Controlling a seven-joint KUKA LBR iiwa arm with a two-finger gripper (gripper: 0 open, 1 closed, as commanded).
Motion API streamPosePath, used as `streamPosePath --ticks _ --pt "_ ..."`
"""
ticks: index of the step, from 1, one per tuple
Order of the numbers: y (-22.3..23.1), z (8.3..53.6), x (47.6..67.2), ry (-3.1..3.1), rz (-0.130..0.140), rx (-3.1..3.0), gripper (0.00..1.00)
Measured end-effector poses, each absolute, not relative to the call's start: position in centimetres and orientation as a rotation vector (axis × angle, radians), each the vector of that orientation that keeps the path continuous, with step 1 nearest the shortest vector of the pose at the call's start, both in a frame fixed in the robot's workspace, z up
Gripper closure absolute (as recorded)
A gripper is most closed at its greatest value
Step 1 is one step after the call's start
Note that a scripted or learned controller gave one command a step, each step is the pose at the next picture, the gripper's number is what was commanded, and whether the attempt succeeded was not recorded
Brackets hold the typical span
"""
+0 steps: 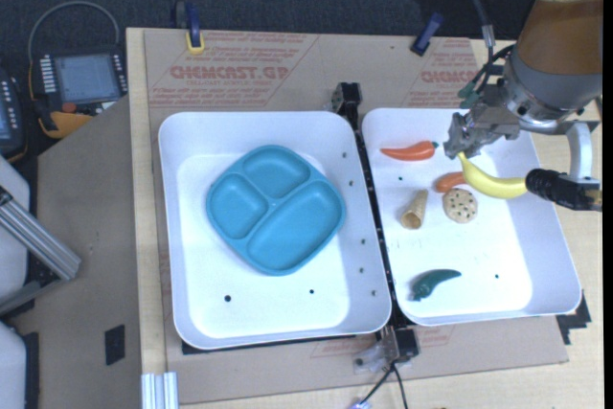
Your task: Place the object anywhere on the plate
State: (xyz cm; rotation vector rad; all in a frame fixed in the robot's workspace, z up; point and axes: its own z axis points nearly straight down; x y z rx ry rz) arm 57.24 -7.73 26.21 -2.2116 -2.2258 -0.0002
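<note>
A blue divided plate lies in the middle of the left bin. In the right bin, a yellow banana lies near the back, its left tip right under my gripper. The gripper hangs from the arm coming in at the upper right, and its tip meets the banana's end. A red chili sits just to the gripper's left. Partly hidden beneath the banana is an orange piece.
Also in the right bin are a round cookie, a tan cone and a dark green pepper near the front. A black clamp sits at the back between the bins. The arm's black attachment overhangs the right bin's edge.
</note>
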Motion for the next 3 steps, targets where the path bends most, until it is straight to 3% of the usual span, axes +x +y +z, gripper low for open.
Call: streamPosePath --ticks 3 --pt "7.5 22.5 58.7 -2.224 0.003 -2.212 1.0"
